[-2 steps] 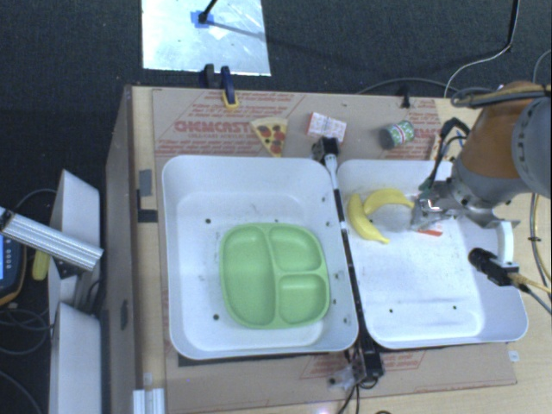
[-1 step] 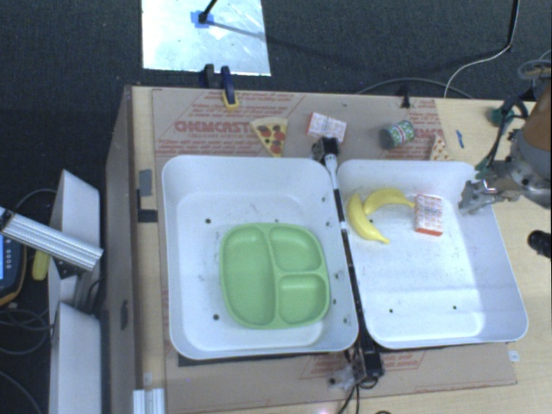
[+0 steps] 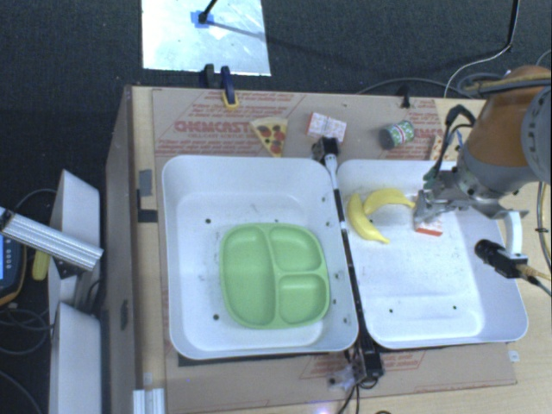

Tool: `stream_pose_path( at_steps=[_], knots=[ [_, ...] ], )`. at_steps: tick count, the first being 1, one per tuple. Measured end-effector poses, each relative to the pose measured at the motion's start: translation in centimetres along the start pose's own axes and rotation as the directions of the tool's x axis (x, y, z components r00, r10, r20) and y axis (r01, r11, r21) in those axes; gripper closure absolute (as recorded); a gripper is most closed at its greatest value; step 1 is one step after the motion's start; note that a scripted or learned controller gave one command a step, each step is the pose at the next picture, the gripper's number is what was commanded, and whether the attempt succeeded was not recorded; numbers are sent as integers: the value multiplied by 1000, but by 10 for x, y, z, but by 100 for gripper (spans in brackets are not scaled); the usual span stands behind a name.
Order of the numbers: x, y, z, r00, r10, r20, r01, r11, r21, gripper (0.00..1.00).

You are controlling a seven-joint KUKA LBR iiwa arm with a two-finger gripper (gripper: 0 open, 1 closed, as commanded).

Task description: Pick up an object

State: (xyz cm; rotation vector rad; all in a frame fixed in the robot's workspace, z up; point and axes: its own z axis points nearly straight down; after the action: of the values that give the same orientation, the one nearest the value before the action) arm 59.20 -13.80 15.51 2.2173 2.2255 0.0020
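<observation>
Claw (image 3: 429, 218) low just right of the banana (image 3: 373, 212); opening impossible to tell. Could close beside the curved fruit, nudging it away ungrasped.

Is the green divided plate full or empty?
Empty: the green divided plate in the left bin shows bare green in all three compartments.

Two white bins (image 3: 259, 175). Pale green divided plate (image 3: 274, 275) in left one. Yellow bananas (image 3: 373, 211) in right one. Small green can (image 3: 398, 134), yellow-red pizza slice toy (image 3: 270, 134) on brown cardboard (image 3: 216, 115) with red print. Grey arm (image 3: 509, 136), orange band.
</observation>
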Motion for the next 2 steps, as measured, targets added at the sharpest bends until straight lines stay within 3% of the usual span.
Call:
stream_pose_path(
  at_steps=[1, 2],
  knots=[
    [-67, 6, -19, 1000, 2, 3, -2, 1000, -2, 100],
    [-66, 6, -19, 1000, 1, 2, -1, 1000, -2, 0]
  ],
)
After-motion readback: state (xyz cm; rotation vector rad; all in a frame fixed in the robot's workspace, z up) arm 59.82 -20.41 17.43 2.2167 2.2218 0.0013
